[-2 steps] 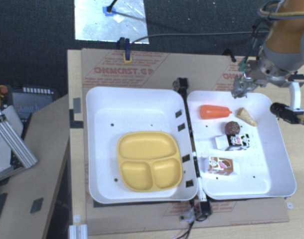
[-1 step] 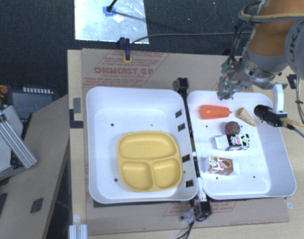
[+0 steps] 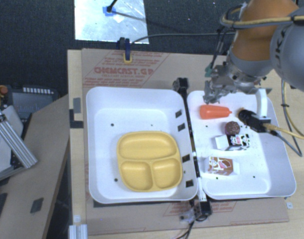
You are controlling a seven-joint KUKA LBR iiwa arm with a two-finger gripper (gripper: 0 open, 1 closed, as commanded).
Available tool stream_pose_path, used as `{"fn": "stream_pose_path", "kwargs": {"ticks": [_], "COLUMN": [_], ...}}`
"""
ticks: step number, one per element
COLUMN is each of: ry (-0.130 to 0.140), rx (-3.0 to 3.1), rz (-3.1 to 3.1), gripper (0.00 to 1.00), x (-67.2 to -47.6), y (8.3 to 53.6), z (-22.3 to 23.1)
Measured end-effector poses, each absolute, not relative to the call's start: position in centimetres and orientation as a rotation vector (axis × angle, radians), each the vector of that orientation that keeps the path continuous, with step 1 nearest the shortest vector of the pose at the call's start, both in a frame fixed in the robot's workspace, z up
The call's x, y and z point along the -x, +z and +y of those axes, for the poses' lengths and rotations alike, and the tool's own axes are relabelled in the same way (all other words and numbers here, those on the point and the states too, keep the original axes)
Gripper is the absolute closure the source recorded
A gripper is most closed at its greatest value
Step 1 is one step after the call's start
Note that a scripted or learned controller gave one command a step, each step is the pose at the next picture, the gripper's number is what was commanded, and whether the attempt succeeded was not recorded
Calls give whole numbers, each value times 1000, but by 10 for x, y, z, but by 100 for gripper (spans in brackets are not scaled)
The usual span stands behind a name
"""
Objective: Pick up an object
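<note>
In the right bin (image 3: 276, 183) lie an orange carrot (image 3: 215, 112), a small brown ball (image 3: 232, 128), a white carton with dark print (image 3: 232, 141) and a flat brown-and-white packet (image 3: 221, 166). My gripper (image 3: 212, 99) hangs at the bin's far left corner, its tip just above the carrot's thick left end. The wrist hides the fingers. The grey arm with its orange band comes in from the upper right.
The left bin (image 3: 102, 108) holds a yellow divided tray (image 3: 149, 160). A black clip (image 3: 182, 84) sits where the two bins meet at the back. A black cylinder with cable (image 3: 252, 120) hangs off the wrist over the right bin.
</note>
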State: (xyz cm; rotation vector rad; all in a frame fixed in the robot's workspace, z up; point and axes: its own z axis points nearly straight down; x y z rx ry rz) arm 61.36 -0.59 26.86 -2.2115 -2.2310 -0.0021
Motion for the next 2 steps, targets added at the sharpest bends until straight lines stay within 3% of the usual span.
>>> {"fn": "stream_pose_path", "kwargs": {"ticks": [2], "ry": [-1], "rx": [2209], "rz": [-2231], "gripper": [100], "x": [-575], "y": [260], "z": [104]}}
